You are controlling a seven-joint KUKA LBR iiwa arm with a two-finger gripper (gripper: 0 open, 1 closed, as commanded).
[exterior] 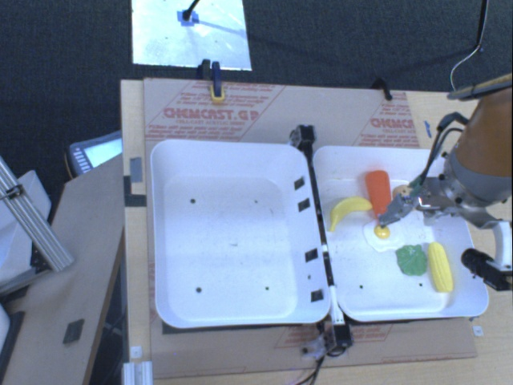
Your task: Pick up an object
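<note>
The claw (390, 217) hangs low in the right bin (465, 307), its tip just above the fried egg (383, 236) and close to the yolk. Whether it is wide or narrow I cannot tell; the tip is too small and dark to read, and nothing shows as held in it.

The carrot (378, 189) lies just behind the tip, and the banana (349, 209) sits just to the left, its end near the egg. The lettuce (412, 259) and the corn cob (439, 265) lie a little further off toward the front right.

The egg looks flat, so a pinch may slide off and close on nothing. With carrot and banana so near, a descent could nudge a neighbour or catch two things badly. The left bin (172, 215) is well apart.
</note>
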